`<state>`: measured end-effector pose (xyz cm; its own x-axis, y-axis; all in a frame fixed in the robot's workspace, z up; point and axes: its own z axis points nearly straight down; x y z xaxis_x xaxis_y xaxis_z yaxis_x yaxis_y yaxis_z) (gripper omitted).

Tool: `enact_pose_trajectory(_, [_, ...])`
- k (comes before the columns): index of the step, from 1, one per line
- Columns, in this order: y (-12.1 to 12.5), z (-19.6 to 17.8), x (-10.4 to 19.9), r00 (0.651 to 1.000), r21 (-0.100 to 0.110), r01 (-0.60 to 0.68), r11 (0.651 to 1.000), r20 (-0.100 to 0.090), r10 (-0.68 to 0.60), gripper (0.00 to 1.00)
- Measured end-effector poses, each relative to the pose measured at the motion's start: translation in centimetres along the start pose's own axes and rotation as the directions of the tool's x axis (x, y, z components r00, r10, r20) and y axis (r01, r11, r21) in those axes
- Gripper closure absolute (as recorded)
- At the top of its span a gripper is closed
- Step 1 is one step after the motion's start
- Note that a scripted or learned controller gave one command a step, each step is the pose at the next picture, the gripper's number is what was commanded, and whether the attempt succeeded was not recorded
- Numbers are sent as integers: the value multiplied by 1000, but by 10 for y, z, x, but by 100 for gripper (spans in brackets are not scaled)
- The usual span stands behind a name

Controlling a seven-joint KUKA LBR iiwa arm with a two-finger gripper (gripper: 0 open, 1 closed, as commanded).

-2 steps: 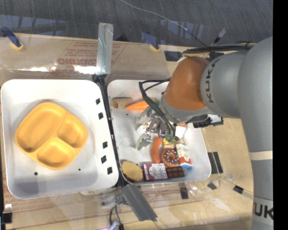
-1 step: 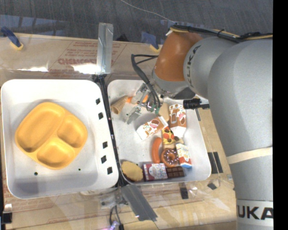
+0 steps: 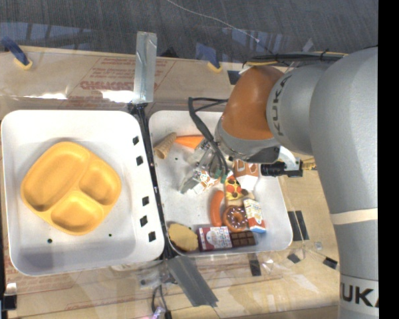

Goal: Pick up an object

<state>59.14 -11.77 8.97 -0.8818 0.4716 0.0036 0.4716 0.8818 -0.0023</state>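
Two shallow white bins sit side by side on the bench [image 3: 46, 72], which is covered with brown cardboard and clear plastic. The left bin [image 3: 26, 244] holds a yellow tray [image 3: 71, 187] with three compartments, lying near the middle of the bin. The right bin [image 3: 279, 224] holds a group of small toy food pieces. Near its upper left part lies an orange carrot-like piece [image 3: 188, 141], with a tan cone-shaped piece [image 3: 163, 145] just beside it on the left. Lower down there is an orange sausage-like piece [image 3: 217, 207], a brown ring like a doughnut [image 3: 237, 216] touching it on the right, a small carton [image 3: 254, 215] beside the ring, a dark flat packet [image 3: 219, 237] along the lower wall, and a round tan cookie [image 3: 181, 236] at the lower left corner of this bin.

The arm [image 3: 339, 118] reaches in from the right, and its orange band [image 3: 253, 105] is above the upper part of the right bin. The fingers [image 3: 198, 173] point down and to the left into this bin, between the carrot-like piece and the sausage-like piece. They look metallic and partly mixed with the small colourful pieces around them, so I cannot tell how far open they are or whether anything is between them. A black cable [image 3: 199, 115] runs along the wrist.
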Motion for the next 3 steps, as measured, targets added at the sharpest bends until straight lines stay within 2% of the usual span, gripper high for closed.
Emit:
enact_pose_trajectory(1, [-18, 1, 44, 989, 0, -150, 989, -3, 150, 0])
enact_pose_trajectory(2, [-22, 2, -58, 977, 9, -211, 977, -18, 211, 0])
enact_pose_trajectory(3, [-28, 0, 12, 961, 0, -275, 961, -2, 275, 0])
